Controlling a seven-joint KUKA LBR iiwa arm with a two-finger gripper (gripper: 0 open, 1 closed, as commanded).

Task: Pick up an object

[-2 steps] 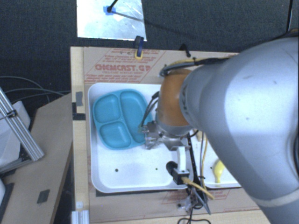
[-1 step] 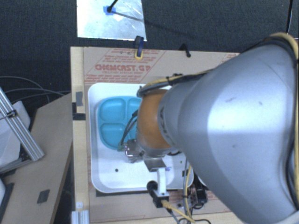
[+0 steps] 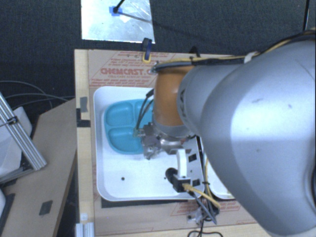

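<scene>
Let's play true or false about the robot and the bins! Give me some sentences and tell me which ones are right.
1. A blue tray lies in the left bin. True.
2. The tray is red. False: it is blue.
3. The arm has an orange band. True.
4. The bin is black. False: it is white.
5. The gripper is at the tray's right edge. True.

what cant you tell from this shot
- Gripper: fingertips too small and dark in the camera view to tell open or shut.
- Blue tray: its right side is covered by the wrist.
- Right bin: nearly all hidden under the grey arm; contents unknown.
</scene>
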